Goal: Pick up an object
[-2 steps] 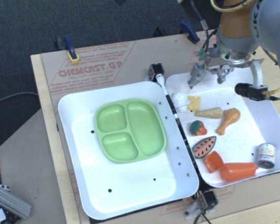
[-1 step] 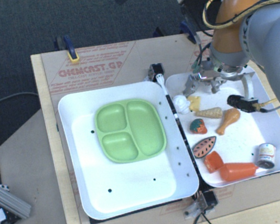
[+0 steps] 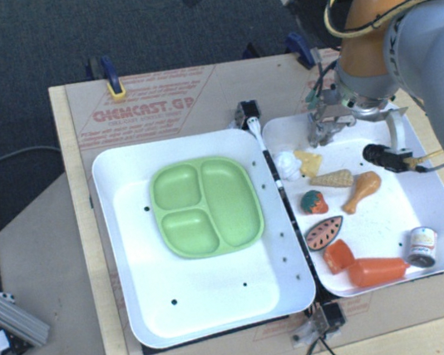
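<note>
Several small toy foods are scattered in the right bin point(image 3: 441, 203), below the gripper point(image 3: 326, 131).

From the camera view, the gripper is seen at the bin's far left corner, hanging just above a yellow wedge point(image 3: 310, 163) and a white lump point(image 3: 286, 163); nothing is seen between its fingers, and whether they are spread or pressed together cannot be told. The grey arm point(image 3: 427, 45) is bent in from the right, its orange band point(image 3: 372, 17) above the wrist. A cone point(image 3: 332, 180), drumstick point(image 3: 361, 190), strawberry point(image 3: 314, 201), can point(image 3: 422, 247) and orange carrot point(image 3: 377, 270) are laid nearer. A green divided plate point(image 3: 207, 205) is held in the left bin point(image 3: 134, 254). "CHEMCAST GP" is printed on the board point(image 3: 143, 108).
</note>
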Controlling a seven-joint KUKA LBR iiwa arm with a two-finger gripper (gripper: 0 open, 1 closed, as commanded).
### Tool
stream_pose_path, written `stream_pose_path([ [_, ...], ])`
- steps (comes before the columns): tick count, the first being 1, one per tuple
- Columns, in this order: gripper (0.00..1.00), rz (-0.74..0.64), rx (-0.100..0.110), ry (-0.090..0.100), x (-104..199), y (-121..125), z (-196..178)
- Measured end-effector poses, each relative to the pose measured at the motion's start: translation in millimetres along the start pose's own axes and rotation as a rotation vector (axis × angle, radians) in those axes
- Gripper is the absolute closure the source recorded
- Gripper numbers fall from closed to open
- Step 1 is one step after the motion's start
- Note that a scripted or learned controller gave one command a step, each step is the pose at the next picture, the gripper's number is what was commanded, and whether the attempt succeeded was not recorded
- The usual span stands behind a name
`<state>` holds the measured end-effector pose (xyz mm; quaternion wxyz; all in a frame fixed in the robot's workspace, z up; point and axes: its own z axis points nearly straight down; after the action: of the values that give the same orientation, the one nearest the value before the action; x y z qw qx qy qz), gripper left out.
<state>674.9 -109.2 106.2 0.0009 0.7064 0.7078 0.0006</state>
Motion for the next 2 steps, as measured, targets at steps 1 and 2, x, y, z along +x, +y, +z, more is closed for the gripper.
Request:
stream_pose_path([
  [1, 1.00, 0.001, -0.006, -0.001, -5, 10, -50],
  [2, 1.00, 0.000, -0.007, -0.002, -9, 21, -105],
])
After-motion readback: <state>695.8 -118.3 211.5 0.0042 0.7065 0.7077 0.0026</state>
